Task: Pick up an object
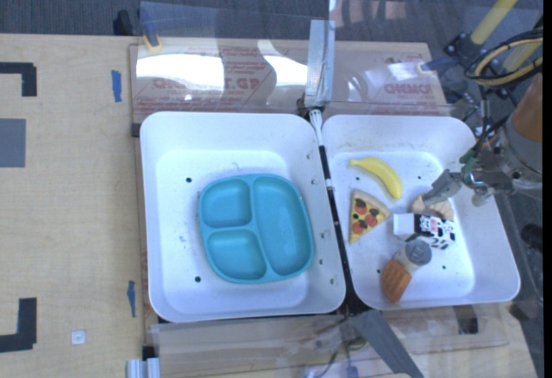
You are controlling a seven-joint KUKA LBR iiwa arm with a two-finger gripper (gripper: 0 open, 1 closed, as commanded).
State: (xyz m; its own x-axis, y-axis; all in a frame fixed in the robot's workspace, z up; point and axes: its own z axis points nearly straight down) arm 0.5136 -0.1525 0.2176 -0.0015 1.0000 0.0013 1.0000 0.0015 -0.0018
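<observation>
Approach step: my gripper (442,186) hangs just above the toy cluster (431,227), banana (380,173) off to its side, grip state unreadable, next move drop and close.

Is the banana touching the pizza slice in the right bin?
Apart. The camera view shows white bin floor between the banana and the pizza slice.

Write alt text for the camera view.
A grey arm's two-finger gripper hovers over the right white bin, which holds a yellow banana, pizza slice toy and orange carrot-like toy. The left white bin holds a teal divided plate.
</observation>
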